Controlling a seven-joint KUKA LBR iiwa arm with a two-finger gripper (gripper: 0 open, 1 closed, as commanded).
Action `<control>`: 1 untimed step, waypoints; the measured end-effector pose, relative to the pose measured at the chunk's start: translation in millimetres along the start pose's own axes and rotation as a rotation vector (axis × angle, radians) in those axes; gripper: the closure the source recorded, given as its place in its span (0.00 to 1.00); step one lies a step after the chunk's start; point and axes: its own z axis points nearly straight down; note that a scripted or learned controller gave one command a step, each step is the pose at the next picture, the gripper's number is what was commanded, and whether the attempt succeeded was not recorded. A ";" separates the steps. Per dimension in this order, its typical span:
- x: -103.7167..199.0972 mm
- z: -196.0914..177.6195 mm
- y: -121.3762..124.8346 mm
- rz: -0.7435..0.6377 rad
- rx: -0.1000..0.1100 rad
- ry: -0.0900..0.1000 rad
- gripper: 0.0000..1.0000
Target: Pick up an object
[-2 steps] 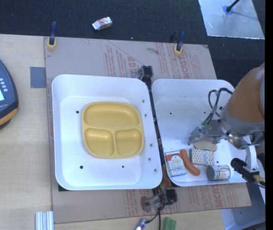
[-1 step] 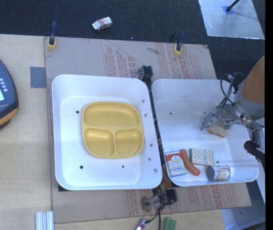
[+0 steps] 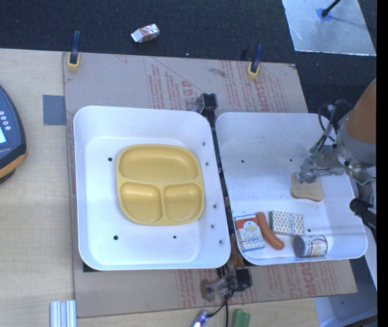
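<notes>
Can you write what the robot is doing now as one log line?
gripper: over right bin | nearest: tan piece | grasp: unclear | yellow tray: left bin

The right bin [image 3: 262,142] has open floor from 9 through 12 o'clock. Its 6 o'clock edge is crowded: a small carton [image 3: 249,234], an orange sausage [image 3: 270,231], a patterned packet [image 3: 286,222] and a can [image 3: 310,246] lie close together. A tan slice [image 3: 307,191] lies at 3 o'clock, with the gripper [image 3: 311,171] over it. In the left bin [image 3: 88,182], a yellow divided plate [image 3: 159,183] occupies the centre, leaving only a border of free floor.
</notes>
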 end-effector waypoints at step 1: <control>0.0 0.1 -0.1 0.000 0.000 0.000 0.00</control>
